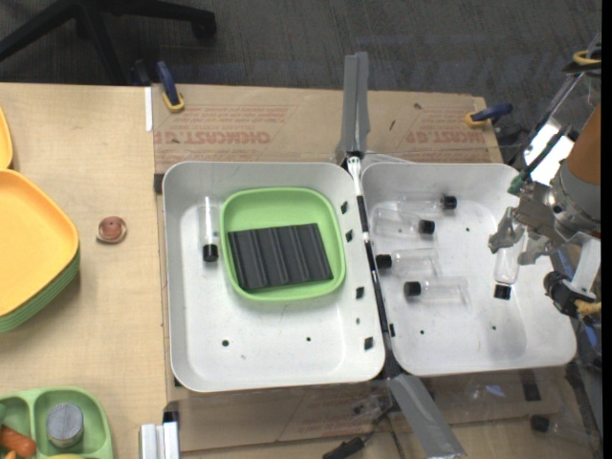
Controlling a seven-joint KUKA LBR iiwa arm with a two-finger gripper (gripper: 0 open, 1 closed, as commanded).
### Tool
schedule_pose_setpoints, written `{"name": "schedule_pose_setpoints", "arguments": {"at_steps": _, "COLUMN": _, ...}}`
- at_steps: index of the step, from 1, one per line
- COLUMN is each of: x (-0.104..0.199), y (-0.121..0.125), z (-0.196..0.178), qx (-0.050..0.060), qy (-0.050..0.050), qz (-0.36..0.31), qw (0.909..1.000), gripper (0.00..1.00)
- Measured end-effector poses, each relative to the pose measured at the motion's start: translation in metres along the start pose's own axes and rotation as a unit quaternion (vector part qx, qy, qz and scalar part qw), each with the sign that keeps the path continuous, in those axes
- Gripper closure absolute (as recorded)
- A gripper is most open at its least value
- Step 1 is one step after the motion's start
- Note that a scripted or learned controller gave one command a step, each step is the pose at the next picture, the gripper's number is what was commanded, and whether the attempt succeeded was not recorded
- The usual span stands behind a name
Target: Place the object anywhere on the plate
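Your pincer [507, 247] is grasping a clear vial [504, 273], hanging it over the right bin [535, 347] close to that bin's outer rim. Far to its left, the green plate [282, 206] is sitting in the left bin [277, 352], open white floor lying between.

Two bins sit side by side on the tabletop [96, 142]. The left bin [268, 352] holds a plate [279, 208] with a vial [208, 228] just left of it. The right bin [459, 342] holds several vials [421, 226], and the tool [512, 247] is at its right side.
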State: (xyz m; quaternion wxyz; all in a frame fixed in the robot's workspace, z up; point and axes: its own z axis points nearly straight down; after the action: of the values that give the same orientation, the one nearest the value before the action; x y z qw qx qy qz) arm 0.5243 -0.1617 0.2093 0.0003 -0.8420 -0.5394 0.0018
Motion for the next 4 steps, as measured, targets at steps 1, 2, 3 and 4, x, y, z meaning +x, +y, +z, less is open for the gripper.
{"name": "schedule_pose_setpoints", "arguments": {"at_steps": 1, "x": 0.0, "y": 0.0, "z": 0.0, "qx": 0.0, "qy": 0.0, "qz": 0.0, "qw": 1.0, "gripper": 0.0}}
{"name": "schedule_pose_setpoints", "arguments": {"at_steps": 2, "x": -0.019, "y": -0.012, "z": 0.013, "qx": 0.001, "qy": 0.0, "qz": 0.113, "qw": 0.9936, "gripper": 0.0}}
{"name": "schedule_pose_setpoints", "arguments": {"at_steps": 3, "x": -0.025, "y": -0.04, "z": -0.011, "qx": 0.001, "qy": 0.0, "qz": 0.206, "qw": 0.9785, "gripper": 0.0}}
{"name": "schedule_pose_setpoints", "arguments": {"at_steps": 4, "x": -0.021, "y": -0.041, "z": -0.034, "qx": 0.0, "qy": 0.0, "qz": 0.327, "qw": 0.9452, "gripper": 0.0}}
